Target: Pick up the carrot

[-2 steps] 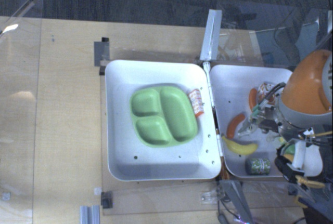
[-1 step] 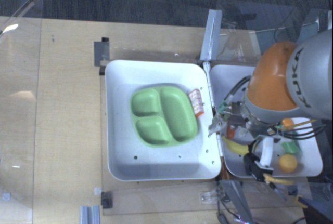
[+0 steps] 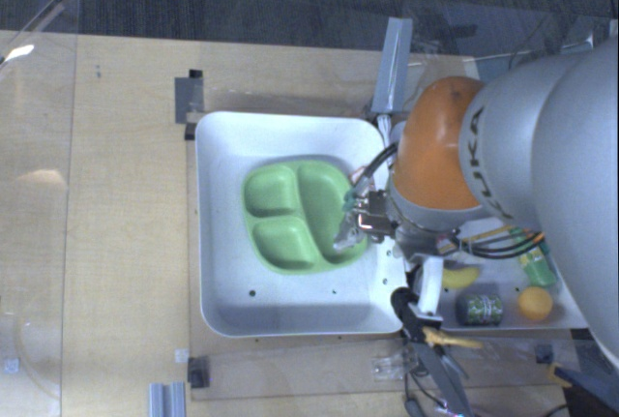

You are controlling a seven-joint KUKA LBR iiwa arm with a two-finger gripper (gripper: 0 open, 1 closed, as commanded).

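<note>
fingers [image 3: 350,223] over green tray [image 3: 290,212] (arm reads "kuka").

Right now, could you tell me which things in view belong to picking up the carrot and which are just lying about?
Belongs to the job:
- gripper, at the right edge of the green divided plate
- no carrot can be made out for certain

Just lying about:
- green divided plate in the left bin
- banana
- dark green round item
- orange fruit

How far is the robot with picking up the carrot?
Done: the gripper has reached the right edge of the green divided plate in the left bin. In hand: nothing visible. Left: the whole pick; I cannot make out a carrot.
</note>
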